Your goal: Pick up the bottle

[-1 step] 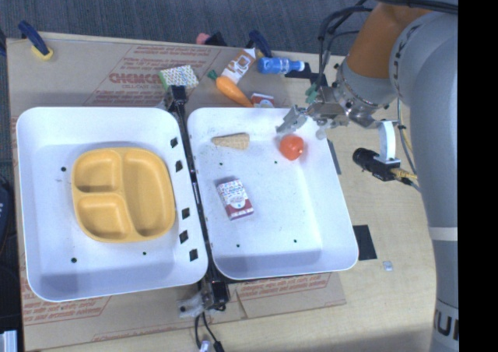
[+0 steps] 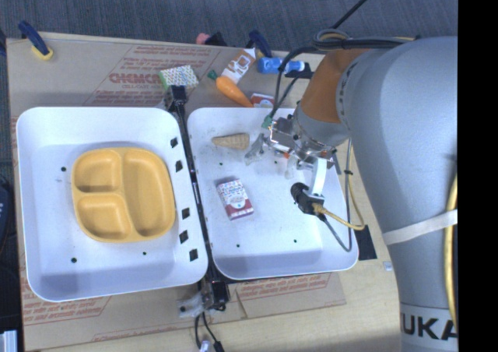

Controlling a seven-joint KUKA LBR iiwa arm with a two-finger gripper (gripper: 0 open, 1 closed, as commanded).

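White plastic forms both shallow bins on the cardboard-covered bench (image 2: pixel 93 58). The left bin (image 2: pixel 47 265) carries a yellow divided plate (image 2: pixel 123 191) with three compartments, seated near its centre. The right bin (image 2: pixel 257 253) carries two loose items: a tan cone-shaped piece (image 2: pixel 231 140) near its far edge, lying on its side, and a small red-and-white packet (image 2: pixel 234 198) lying flat near the middle, well apart from the cone.

The bottle (image 2: pixel 236 67), white with an orange label, lies outside the bins on the cardboard behind the right bin's far rim. An orange carrot-shaped item (image 2: pixel 233 91) lies just beside it, between the bottle and the bin rim. A small green-and-white patterned block (image 2: pixel 179 76) sits to the left of both, near the junction of the two bins. Blue clamps (image 2: pixel 36 40) hold the cardboard at its far edge.

The arm (image 2: pixel 412 148) enters from the right and covers the right side of the right bin. The gripper (image 2: pixel 264 148) hangs over the far right part of that bin, near the cone and well apart from the bottle. Finger spacing cannot be determined from this view. The bin's far rim and the carrot-shaped item lie between gripper and bottle.
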